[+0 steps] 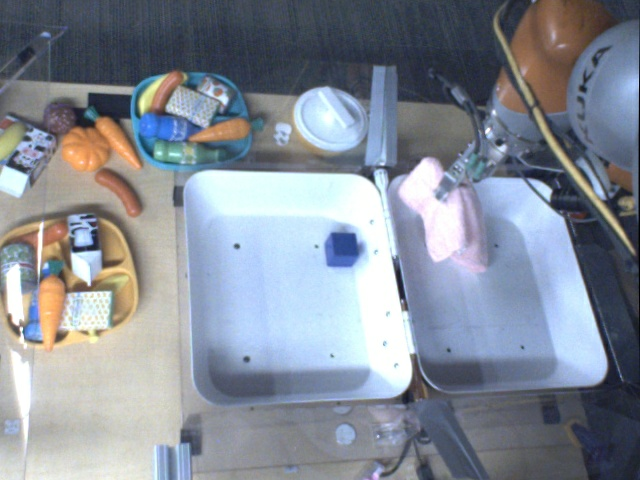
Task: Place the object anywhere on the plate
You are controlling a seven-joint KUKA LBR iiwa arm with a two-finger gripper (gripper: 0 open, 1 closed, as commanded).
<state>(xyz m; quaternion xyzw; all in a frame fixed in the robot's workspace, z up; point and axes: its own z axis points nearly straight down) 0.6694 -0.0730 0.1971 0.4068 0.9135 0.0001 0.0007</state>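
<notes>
A pink soft object [447, 220], floppy like a cloth or plush, hangs over the upper left part of the right bin [520, 358]. My gripper [466, 169] reaches in from the upper right and is shut on the object's top edge, with the rest drooping below the fingers. A round white dish on a yellow base [330, 120] stands behind the bins, just left of the grey post. A small blue cube [342, 248] lies in the left bin [260, 358], right of its middle.
A blue bowl of toy food [192, 118] sits at the back left. Loose toy carrots, a pumpkin [83, 148] and a sausage lie beside it. A yellow tray of toy food [70, 280] is at the left edge. A grey post [377, 118] rises between the bins.
</notes>
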